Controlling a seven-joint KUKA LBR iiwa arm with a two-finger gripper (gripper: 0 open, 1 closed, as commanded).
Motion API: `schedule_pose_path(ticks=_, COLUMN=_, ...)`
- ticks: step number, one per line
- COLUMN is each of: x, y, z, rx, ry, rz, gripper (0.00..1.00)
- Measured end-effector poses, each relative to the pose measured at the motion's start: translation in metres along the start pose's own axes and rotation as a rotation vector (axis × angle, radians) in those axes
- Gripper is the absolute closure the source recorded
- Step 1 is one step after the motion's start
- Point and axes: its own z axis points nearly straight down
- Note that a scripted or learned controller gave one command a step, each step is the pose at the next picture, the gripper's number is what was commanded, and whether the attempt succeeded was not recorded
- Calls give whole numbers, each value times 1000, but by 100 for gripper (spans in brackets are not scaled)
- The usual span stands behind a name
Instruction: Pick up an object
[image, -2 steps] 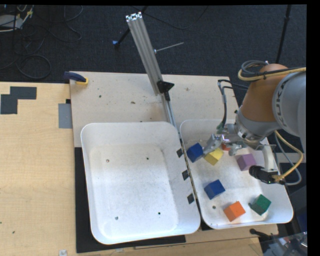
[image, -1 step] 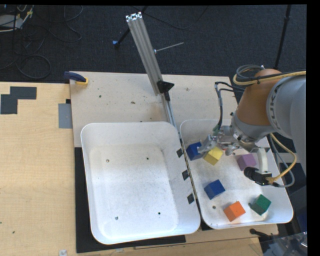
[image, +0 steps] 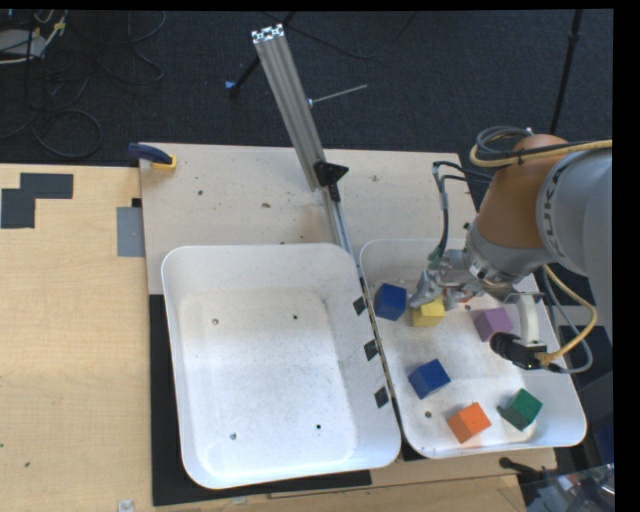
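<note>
R bin (image: 560, 425): 2 blue, 1 yellow, purple, orange, green cube. Fingers (image: 432, 298) state unclear.

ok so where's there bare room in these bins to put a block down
The left white bin has a bare floor from wall to wall. The right white bin is crowded: two blue cubes, a yellow cube under the gripper, a purple cube, orange and green cubes.
</note>
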Motion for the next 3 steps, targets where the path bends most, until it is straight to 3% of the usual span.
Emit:
schedule_pose_path(ticks=1, x=6, y=-5, z=-57, rx=10, ry=-3, rz=-7, gripper=100)
schedule_pose_path(ticks=3, x=4, y=-2, z=-132, rx=11, ry=-3, rz=-7, gripper=100)
